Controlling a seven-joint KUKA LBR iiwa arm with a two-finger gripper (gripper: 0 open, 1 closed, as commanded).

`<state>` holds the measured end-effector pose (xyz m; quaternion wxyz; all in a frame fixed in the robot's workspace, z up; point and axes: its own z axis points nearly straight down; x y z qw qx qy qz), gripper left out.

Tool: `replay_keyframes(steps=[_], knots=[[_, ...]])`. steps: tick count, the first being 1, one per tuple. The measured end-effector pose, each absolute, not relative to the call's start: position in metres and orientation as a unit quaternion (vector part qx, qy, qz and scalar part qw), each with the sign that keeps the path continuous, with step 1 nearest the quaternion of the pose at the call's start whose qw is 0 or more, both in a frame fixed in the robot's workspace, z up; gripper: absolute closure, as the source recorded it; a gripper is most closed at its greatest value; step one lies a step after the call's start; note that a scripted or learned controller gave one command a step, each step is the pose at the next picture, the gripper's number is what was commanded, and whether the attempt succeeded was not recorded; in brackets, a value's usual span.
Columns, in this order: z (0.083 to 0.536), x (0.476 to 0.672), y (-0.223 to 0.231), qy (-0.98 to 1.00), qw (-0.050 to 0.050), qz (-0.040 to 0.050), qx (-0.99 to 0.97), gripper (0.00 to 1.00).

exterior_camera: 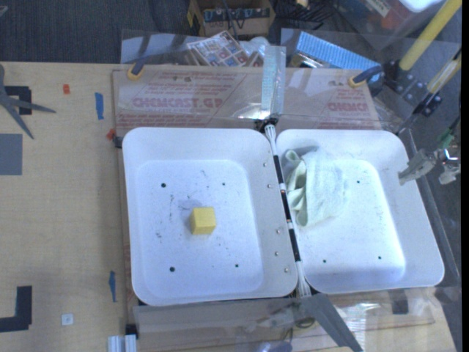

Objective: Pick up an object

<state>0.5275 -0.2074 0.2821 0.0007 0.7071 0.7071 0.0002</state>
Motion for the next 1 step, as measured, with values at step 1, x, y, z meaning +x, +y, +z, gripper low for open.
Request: replay_keyframes(steps=[1], knots=[[0.133,0.6032,-0.1295,0.793,0.001,0.0005,0.609,0.0]])
